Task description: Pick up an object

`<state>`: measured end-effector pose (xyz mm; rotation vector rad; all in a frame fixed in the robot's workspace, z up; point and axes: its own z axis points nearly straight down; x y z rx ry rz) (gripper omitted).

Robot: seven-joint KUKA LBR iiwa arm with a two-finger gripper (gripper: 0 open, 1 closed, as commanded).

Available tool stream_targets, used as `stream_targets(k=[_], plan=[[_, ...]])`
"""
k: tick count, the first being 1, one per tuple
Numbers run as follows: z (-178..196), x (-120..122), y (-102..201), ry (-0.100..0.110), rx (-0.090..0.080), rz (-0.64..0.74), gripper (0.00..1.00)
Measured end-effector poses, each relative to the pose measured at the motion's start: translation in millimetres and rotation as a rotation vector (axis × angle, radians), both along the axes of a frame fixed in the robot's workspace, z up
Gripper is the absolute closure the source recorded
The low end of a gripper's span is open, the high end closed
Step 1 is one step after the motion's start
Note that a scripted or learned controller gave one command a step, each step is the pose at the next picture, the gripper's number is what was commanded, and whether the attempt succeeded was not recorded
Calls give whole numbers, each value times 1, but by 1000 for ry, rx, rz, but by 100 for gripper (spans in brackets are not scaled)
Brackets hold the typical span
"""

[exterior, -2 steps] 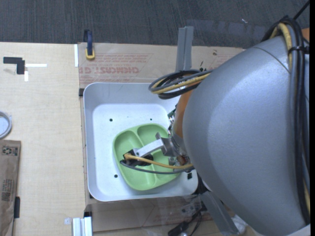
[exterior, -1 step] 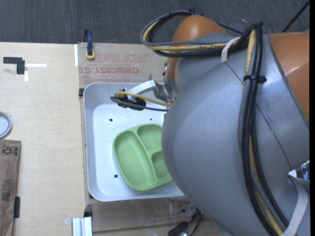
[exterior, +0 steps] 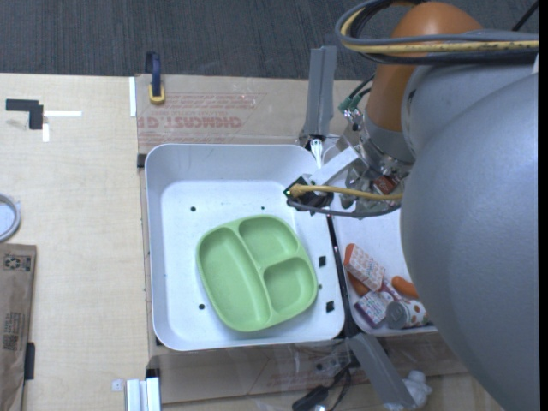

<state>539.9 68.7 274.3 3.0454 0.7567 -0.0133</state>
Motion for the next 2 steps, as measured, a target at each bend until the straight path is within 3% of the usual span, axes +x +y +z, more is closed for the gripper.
stream_targets(k=[1,2], plan=[[-86,-63,-13,2,2,-13,100],[-102,-53,37,0,0,-152,100]])
